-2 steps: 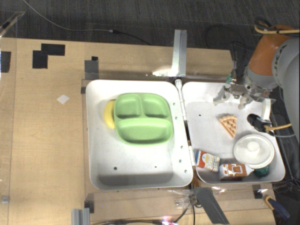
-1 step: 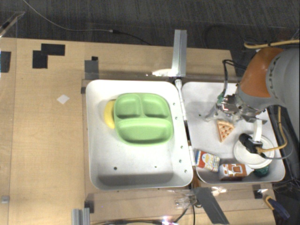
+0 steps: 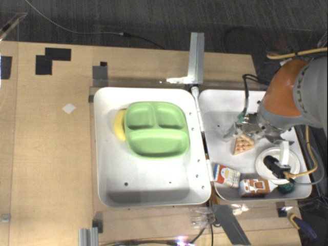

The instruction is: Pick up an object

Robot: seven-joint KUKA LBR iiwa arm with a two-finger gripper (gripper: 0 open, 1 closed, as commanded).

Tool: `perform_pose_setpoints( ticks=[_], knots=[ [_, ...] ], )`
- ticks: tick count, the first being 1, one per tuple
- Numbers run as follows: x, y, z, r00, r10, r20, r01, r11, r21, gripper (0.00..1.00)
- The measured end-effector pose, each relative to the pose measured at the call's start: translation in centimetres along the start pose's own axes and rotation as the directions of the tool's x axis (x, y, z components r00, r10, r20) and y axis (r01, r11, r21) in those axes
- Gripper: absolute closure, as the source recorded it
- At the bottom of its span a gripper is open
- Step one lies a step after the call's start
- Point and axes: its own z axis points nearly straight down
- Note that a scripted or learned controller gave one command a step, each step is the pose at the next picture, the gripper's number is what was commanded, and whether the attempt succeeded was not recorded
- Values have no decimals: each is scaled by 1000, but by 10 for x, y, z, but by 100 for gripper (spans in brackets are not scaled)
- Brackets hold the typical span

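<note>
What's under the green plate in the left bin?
A yellow object sticks out from beneath the left edge of the green plate in the left bin. Just a curved sliver shows; the plate covers the rest, so what it is, or anything else underneath, cannot be told.

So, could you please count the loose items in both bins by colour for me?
Green: 2, divided plate, small dark piece
Yellow: 1, yellow piece tucked beside the plate
Tan: 1, waffle wedge
White: 2, small carton, round dish
Brown: 1, brown box
Total: 7
</note>
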Motion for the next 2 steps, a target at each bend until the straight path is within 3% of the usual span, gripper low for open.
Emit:
perform_pose_setpoints(
  ticks=[1, 2],
  knots=[
    [0, 2, -12, 1000, 0, 1, 0, 1000, -6, 100],
    [99, 0, -112, 995, 104, -1, -104, 995, 5, 100]
  ],
)
